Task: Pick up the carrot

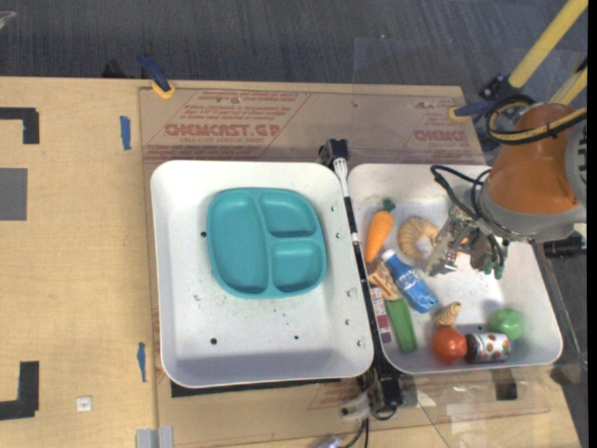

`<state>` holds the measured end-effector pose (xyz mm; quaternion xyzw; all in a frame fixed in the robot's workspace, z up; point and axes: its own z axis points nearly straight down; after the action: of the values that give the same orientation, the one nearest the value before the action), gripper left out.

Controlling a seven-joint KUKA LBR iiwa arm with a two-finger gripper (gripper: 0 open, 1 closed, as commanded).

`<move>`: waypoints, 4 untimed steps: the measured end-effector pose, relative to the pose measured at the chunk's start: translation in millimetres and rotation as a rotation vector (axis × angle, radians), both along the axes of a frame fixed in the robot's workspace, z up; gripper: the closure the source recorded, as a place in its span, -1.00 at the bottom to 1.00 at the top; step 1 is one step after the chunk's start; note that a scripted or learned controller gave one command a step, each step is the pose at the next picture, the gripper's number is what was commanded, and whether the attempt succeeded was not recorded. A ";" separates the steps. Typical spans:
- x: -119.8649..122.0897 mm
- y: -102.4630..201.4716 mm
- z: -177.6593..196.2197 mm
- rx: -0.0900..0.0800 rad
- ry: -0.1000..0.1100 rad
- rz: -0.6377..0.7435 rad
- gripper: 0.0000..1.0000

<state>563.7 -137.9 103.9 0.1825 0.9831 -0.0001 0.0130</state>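
Camera view: gripper [464, 247] low in right bin [546, 292], fingers' spread not discernible, nothing seen between them; carrot [378, 235] well left of fingers, loose by bin's left wall, croissant [417, 234] between, so likely pre-grasp, reach not yet made.

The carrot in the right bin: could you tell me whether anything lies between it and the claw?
Yes. A tan, bread-like item lies between the claw and the carrot, in the right bin.
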 end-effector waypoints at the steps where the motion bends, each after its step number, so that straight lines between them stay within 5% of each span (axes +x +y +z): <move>1: -0.5 0.2 -0.9 0.000 0.002 0.000 -1.00; 2: 2.4 0.4 10.8 -0.002 -0.007 0.002 1.00; 3: -40.4 133.1 93.7 0.009 0.014 0.021 1.00; 4: -41.8 128.5 91.2 0.006 0.020 0.014 -1.00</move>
<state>521.9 -9.3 195.1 0.1756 0.9845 0.0009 0.0026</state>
